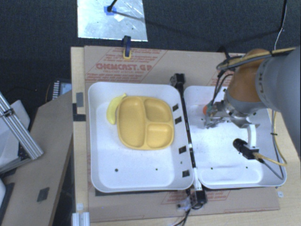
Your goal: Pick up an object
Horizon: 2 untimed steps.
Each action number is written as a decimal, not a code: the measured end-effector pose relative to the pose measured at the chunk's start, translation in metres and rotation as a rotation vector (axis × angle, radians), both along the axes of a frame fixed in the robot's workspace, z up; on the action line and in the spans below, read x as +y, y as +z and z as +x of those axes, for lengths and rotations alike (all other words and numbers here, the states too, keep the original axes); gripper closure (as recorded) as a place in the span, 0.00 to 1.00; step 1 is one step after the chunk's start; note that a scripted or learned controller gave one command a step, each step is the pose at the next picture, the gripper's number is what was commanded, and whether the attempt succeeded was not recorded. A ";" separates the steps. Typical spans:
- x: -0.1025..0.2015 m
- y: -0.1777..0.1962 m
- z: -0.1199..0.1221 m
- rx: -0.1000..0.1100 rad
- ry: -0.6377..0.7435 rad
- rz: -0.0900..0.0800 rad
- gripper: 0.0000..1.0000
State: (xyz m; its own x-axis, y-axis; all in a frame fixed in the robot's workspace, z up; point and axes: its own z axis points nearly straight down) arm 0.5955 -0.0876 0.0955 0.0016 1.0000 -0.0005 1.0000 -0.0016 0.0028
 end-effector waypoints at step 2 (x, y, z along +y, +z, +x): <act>-0.007 0.123 -0.004 -0.006 0.006 -0.001 1.00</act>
